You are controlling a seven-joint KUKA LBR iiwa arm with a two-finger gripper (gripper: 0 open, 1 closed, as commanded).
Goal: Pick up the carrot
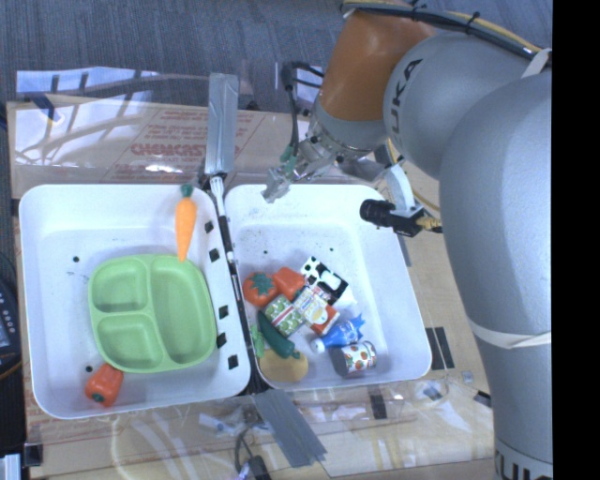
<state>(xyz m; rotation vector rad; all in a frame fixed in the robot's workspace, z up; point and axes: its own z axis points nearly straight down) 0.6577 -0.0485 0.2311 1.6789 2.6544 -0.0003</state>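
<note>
One fixed camera looks down at a slant on the desk (84, 127), far enough off to take in both white bins: the left bin (47, 216) at 9 o'clock, the right bin (394, 281) near centre. The arm (469, 141) enters from 3 o'clock, looming large and close to the lens.

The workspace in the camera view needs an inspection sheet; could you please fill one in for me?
Surface: two shallow white bins, left bin and right bin, side by side on the bench.
Job's things: carrot lies in the left bin, just above the green divided plate, untouched.
Clutter: a small orange-red toy at the left bin's lower corner; a pile of toy food and cartons in the right bin.
End effector: over the right bin's upper rim, apart from the carrot, holding nothing.
Cables: black cable along the arm.
Surroundings: cardboard sheet behind the bins.
</note>
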